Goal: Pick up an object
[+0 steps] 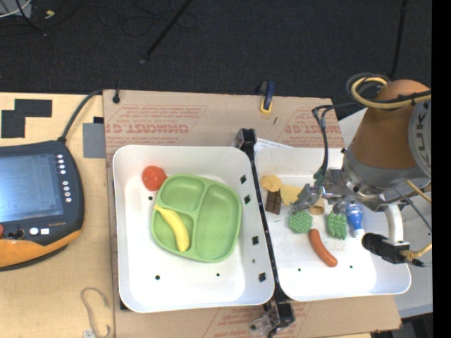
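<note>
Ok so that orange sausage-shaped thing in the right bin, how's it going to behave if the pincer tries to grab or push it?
The sausage looks round and elongated, so a sideways push would probably roll it across the flat floor of the right bin. Its skin looks smooth, so it may slip from a loose grip. It lies apart from the green pieces, leaving room to close across its narrow width.

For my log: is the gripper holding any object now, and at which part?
Cannot be told: the gripper sits low among the right bin's toys, fingertips unclear.
</note>
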